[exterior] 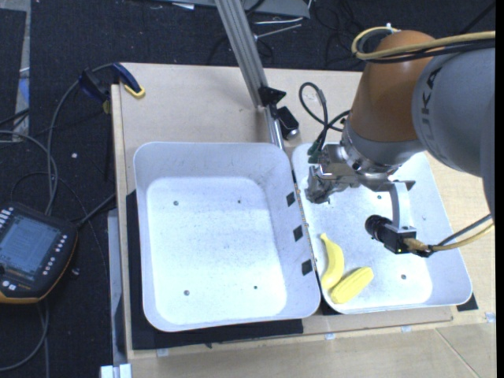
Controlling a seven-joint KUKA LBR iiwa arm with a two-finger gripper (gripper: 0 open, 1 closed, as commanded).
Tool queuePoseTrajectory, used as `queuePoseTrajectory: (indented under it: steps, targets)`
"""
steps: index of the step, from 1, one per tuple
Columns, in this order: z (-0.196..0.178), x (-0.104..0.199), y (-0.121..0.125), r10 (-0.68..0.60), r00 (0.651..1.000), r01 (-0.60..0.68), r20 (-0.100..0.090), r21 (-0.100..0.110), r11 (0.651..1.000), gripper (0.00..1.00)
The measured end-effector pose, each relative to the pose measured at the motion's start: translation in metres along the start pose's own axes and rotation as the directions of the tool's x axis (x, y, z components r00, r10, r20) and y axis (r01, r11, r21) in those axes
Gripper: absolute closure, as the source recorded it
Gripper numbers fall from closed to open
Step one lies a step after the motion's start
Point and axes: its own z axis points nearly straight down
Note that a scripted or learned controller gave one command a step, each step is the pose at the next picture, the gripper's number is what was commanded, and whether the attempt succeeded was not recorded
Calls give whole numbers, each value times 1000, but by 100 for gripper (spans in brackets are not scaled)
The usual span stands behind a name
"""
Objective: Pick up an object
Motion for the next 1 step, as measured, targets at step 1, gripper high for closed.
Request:
queuePoseTrajectory:
  steps: [1]
  targets:
    - [11, 46, 9, 0, 1000, 0, 0, 0, 1000, 100]
